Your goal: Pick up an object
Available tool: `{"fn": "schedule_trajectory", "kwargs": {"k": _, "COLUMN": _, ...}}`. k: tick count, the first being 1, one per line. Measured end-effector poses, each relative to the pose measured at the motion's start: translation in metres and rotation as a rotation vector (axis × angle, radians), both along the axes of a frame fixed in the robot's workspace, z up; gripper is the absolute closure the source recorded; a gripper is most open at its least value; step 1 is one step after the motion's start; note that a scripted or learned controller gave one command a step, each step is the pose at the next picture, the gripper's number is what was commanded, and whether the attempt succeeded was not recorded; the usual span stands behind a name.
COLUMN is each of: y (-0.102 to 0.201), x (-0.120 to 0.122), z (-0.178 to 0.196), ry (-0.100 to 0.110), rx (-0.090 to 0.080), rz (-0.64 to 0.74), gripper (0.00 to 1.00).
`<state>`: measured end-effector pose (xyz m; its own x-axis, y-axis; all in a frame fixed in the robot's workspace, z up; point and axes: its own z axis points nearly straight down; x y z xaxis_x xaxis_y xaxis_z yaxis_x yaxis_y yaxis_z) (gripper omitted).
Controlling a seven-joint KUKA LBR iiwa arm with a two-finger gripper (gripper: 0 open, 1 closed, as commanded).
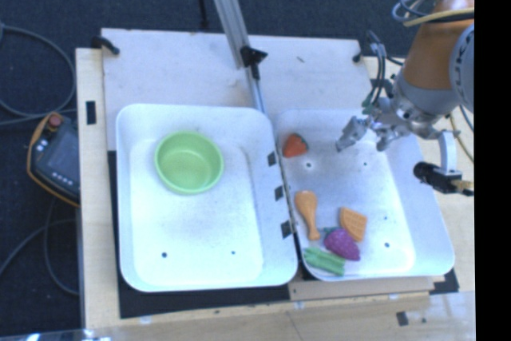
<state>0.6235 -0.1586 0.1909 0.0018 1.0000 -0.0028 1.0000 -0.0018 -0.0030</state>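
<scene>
My gripper point(365, 138) hangs over the back of the right bin point(399, 196), with its fingers spread and nothing between them. A red and orange toy point(295, 145) lies to its left near the bin's back left corner. Toward the front of that bin lie an orange drumstick-shaped toy point(307, 212), an orange wedge point(352, 223), a purple bunch of grapes point(342, 243) and a green piece point(323, 260). All of them lie apart from the gripper.
The left bin point(200, 251) holds a green bowl point(189, 162) at its back left. A slanted metal pole point(227, 0) rises from behind the bins. A pendant with a screen point(56, 160) lies off the bench at the left.
</scene>
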Motion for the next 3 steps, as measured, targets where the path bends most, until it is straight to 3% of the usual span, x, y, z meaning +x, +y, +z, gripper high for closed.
{"fn": "schedule_trajectory", "kwargs": {"k": 1, "y": 0.005, "x": 0.008, "z": -0.053, "ry": 0.0, "rx": 0.001, "rz": 0.005, "gripper": 0.0}}
{"fn": "schedule_trajectory", "kwargs": {"k": 2, "y": 0.004, "x": 0.009, "z": -0.038, "ry": -0.007, "rx": 0.001, "rz": 0.004, "gripper": 1.0}}
{"fn": "schedule_trajectory", "kwargs": {"k": 3, "y": 0.008, "x": 0.003, "z": 0.021, "ry": -0.011, "rx": 0.001, "rz": 0.005, "gripper": 1.0}}
